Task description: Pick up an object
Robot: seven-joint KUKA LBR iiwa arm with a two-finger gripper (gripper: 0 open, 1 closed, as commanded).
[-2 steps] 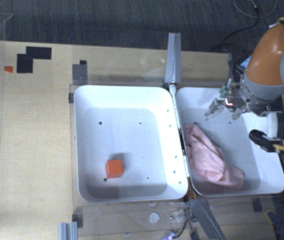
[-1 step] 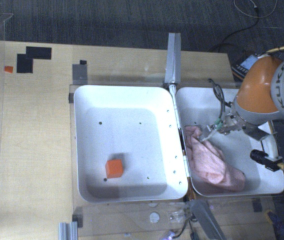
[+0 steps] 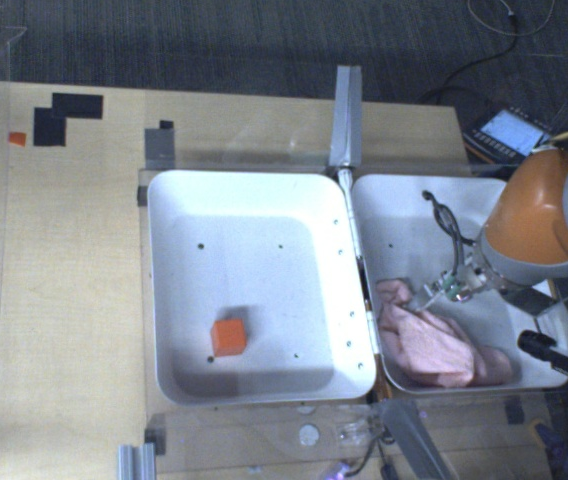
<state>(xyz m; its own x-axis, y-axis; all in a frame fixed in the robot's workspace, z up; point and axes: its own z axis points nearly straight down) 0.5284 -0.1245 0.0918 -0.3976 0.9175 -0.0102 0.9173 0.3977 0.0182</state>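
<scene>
A crumpled pink cloth (image 3: 426, 341) lies in the right bin (image 3: 404, 208), along its front and left side. My gripper (image 3: 446, 290) reaches in from the right and hangs just above the cloth's upper right edge, low in the bin. A small orange cube (image 3: 229, 337) sits in the left bin (image 3: 244, 208) near its front left corner, far from the gripper.
A metal divider post (image 3: 345, 118) stands between the two bins at the back. Black cable (image 3: 442, 218) loops off the wrist over the right bin. A tablet (image 3: 509, 131) lies on the floor at the right. Black markers (image 3: 62, 116) sit on the bench at the far left.
</scene>
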